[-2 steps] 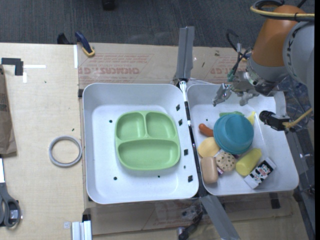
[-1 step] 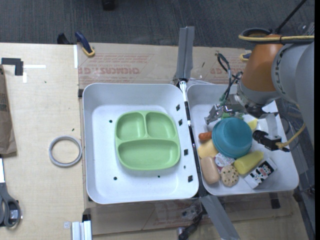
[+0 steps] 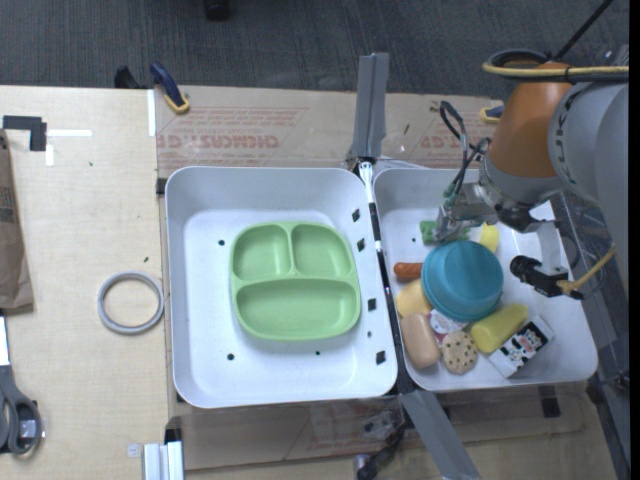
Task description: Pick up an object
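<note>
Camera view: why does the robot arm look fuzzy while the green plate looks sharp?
In the camera view, the arm sits close to the lens, so it blurs; the green plate lies farther down, in focus, evenly lit, with soft shadows along the left bin wall.

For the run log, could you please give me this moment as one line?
arm: over right bin | gripper: low at bin's back, above blue bowl | left bin: green tray | hold: unclear

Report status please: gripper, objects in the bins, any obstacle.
Gripper low at back of right bin, beside blue bowl; grasp unconfirmed. Toy food crowded around bowl. Green divided plate alone in left bin.
</note>
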Robot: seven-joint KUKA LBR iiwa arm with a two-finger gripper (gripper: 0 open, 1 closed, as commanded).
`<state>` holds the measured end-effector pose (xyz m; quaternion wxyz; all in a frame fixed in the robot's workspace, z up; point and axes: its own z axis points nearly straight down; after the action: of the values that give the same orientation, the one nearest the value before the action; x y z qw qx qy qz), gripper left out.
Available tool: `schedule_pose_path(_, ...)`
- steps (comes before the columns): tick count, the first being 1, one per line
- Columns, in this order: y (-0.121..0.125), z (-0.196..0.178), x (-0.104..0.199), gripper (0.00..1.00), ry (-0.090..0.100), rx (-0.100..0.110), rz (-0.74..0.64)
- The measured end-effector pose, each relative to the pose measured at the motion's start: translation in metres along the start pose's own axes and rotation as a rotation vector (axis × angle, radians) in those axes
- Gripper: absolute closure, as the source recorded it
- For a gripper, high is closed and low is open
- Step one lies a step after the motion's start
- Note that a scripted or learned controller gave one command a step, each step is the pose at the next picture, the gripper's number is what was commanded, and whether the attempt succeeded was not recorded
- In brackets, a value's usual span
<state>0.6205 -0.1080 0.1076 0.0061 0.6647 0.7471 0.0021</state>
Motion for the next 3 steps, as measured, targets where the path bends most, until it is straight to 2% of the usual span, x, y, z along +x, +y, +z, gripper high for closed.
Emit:
schedule_pose_path(1,-0.001,0.001,0.0,0.0,0.0,0.003,0.0)
schedule_pose_path(2,-0.055,0.015,-0.025,0.0,0.006,0.011,-0.033)
schedule_pose_path(3,-0.009,0.016,-0.006,0.0,0.006,0.01,-0.133)
